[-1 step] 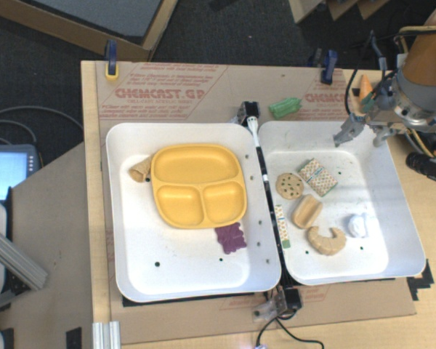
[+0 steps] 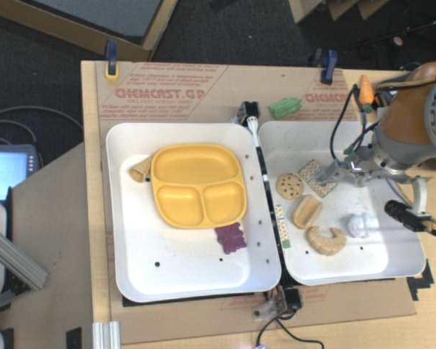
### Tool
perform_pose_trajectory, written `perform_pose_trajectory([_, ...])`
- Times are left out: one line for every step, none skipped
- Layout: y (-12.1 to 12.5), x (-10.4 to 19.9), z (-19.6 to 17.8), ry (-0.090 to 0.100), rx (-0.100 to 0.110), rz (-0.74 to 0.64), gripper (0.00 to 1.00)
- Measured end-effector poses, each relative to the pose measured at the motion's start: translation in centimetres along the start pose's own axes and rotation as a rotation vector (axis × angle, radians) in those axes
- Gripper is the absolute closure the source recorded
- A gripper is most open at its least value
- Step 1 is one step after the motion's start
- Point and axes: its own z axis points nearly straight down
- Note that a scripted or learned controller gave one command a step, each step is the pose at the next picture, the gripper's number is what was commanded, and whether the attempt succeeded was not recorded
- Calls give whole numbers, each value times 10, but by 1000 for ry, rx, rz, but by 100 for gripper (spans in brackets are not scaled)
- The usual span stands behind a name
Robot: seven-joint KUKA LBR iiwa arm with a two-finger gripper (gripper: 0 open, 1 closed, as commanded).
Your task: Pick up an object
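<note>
Taking the round cookie in the right bin as the landmark: the claw sits just to its right, low over a patterned square cracker that lies between the two. Whether the claw is apart or together cannot be told, and nothing shows clamped in it. Just below the cookie lies a tan bread-like piece, and further down a curved croissant-like piece, with a pale clear item to that one's right. Left of the cookie, across the bin walls, the left bin carries a yellow divided plate, a purple piece and a small tan piece. Above the cookie, on the tabletop, lies a green object.
</note>
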Motion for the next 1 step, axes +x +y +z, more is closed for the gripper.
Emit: perform_pose_trajectory([21, 35, -6, -10, -10, -7, 0])
